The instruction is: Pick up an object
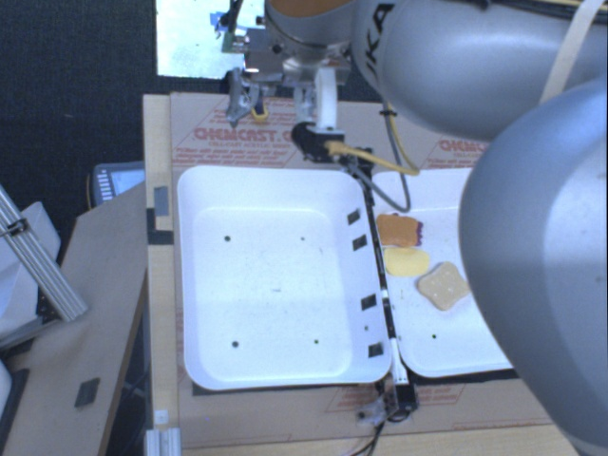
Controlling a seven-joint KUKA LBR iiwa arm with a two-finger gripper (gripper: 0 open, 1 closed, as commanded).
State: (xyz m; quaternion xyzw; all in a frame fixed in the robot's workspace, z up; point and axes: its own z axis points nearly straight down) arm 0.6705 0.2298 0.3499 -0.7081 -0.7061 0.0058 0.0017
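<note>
My gripper (245, 110) hangs high over the cardboard behind the far edge of the left bin (190, 255). A small yellow bit (258, 115) shows at its tip, and I cannot tell whether it is held. In the right bin (437, 350), near its left wall, lie three pieces. These are an orange and purple piece (399, 228), a pale yellow piece (407, 261) just in front of it, and a tan square piece (443, 286) to the right of that. All three lie well to the right of the gripper and nearer the camera.
The arm's large grey links (503, 84) cover the upper right and much of the right bin. Black clips (366, 274) line the wall between the two bins. A wooden side table (85, 283) and a metal rail (38, 264) stand at the left.
</note>
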